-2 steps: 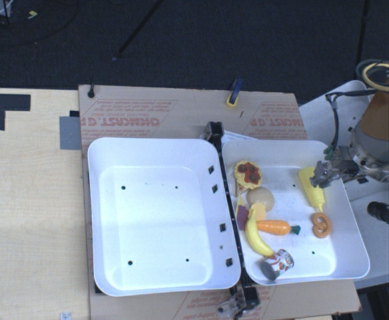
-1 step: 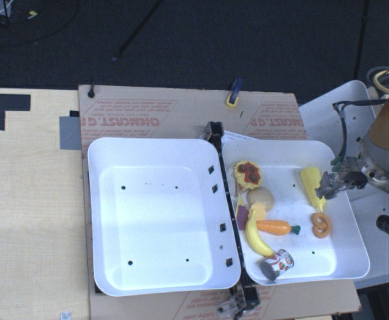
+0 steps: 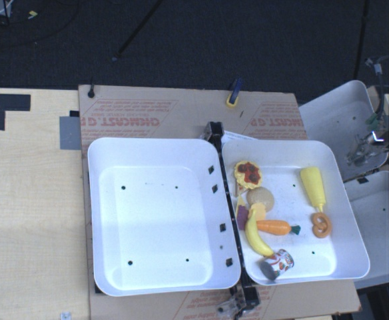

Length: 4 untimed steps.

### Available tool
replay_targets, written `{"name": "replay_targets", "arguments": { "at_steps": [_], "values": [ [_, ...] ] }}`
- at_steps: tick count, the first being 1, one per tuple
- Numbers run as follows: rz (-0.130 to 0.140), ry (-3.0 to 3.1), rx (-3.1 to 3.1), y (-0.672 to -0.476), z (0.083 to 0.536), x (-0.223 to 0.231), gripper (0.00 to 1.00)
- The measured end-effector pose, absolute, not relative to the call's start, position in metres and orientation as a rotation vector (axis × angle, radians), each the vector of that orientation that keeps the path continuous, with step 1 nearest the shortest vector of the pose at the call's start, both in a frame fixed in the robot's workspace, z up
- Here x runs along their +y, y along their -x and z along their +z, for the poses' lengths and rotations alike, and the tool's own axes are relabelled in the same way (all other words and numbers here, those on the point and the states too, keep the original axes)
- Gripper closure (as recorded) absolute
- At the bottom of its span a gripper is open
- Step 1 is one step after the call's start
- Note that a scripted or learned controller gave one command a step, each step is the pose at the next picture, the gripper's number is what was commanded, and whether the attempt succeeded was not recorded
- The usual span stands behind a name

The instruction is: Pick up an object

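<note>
An object is what I must lift, and every candidate lies in the right bin [image 3: 344,199]; the left bin [image 3: 108,179] beside it offers nothing to grasp. Both bins rest on a cardboard sheet [image 3: 148,115] on the counter [image 3: 28,212].

My tool sits somewhere in the blurred metalwork at the right edge, and I cannot tell whether it is open or closed.

Largest of the pieces is the banana [image 3: 257,234], curved along the bin's left side, its upper end touching a purple piece [image 3: 242,215]. The yellow bottle [image 3: 314,187] lies well apart from the rest, near the right wall. The carrot [image 3: 274,227] touches the banana's middle. A pale round item [image 3: 261,197] sits just below the small pizza [image 3: 248,173]. A crumpled can [image 3: 278,264] lies near the front edge, and a small pretzel [image 3: 321,225] lies just below the bottle.

I judge the bottle the best choice: it is isolated, so I should descend straight over its middle and close across its narrow width, keeping clear of the pretzel. The cluster at the left invites a bad double grasp.
</note>
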State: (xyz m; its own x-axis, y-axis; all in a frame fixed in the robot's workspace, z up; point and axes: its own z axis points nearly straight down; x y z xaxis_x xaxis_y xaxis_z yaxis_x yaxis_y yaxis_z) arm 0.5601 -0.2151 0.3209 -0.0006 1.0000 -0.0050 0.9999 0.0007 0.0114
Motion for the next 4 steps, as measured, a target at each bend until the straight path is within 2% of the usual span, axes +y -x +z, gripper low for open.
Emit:
{"name": "replay_targets", "arguments": {
  "at_steps": [1,2,3,4],
  "values": [
    [0.002,-2.217,2.224,-0.566,0.341,-0.186,1.00],
    [-0.002,-2.220,2.228,-0.567,0.331,-0.143,1.00],
    [-0.002,-2.218,2.230,-0.553,0.326,-0.086,1.00],
    [0.000,-2.216,2.230,-0.552,0.334,-0.031,1.00]
  ]
}}
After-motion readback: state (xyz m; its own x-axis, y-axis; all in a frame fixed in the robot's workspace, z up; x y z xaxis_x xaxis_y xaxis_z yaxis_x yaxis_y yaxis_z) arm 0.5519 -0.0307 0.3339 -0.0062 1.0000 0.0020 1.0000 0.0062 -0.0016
